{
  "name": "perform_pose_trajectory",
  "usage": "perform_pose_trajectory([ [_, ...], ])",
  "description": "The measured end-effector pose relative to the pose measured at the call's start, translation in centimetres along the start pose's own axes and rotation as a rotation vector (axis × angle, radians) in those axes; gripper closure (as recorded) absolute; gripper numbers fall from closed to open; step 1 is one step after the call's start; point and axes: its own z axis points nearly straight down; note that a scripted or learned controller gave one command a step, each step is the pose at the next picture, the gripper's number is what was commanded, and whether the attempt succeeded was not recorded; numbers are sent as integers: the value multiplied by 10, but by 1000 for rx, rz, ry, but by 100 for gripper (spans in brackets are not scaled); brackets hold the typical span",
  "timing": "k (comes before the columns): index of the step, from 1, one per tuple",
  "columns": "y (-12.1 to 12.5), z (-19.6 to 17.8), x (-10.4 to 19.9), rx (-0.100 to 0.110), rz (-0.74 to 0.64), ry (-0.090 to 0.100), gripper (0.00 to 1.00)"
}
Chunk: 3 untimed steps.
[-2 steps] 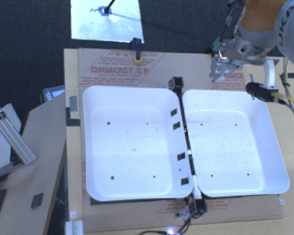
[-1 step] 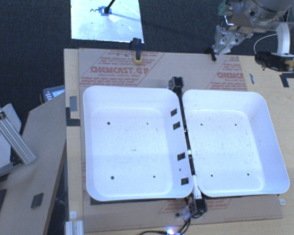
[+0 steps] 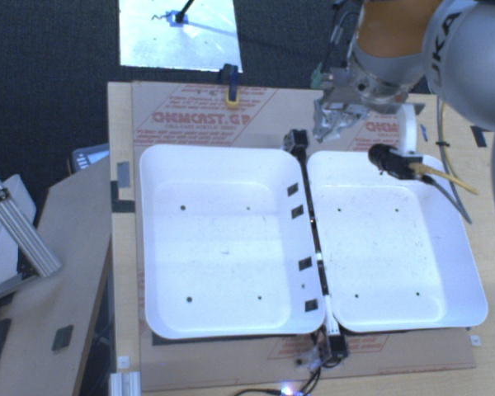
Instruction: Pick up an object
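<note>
Bright, even overhead light; white bins (image 3: 223, 246) glare (mild grain), arm (image 3: 478, 48) slightly soft.

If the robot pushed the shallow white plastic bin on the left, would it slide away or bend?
The left shallow white plastic bin probably won't slide far: small black clips along the seam seem to tie it to the right white bin. Its thin-looking walls might flex a little.

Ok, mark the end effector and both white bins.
end effector (image 3: 333, 130): camera view, on its lower tip.
left-hand bin (image 3: 223, 250): camera view, on its bare floor.
right-hand bin (image 3: 388, 250): camera view, on its bare floor.
</note>
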Motion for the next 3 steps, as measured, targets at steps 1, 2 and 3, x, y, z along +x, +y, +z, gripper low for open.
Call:
perform_pose_trajectory([
  [1, 4, -110, 48, -20, -2, 2, 100],
  [2, 21, -229, 62, -22, 0, 1, 100],
  [3, 21, -106, 8, 2, 11, -3, 100],
])
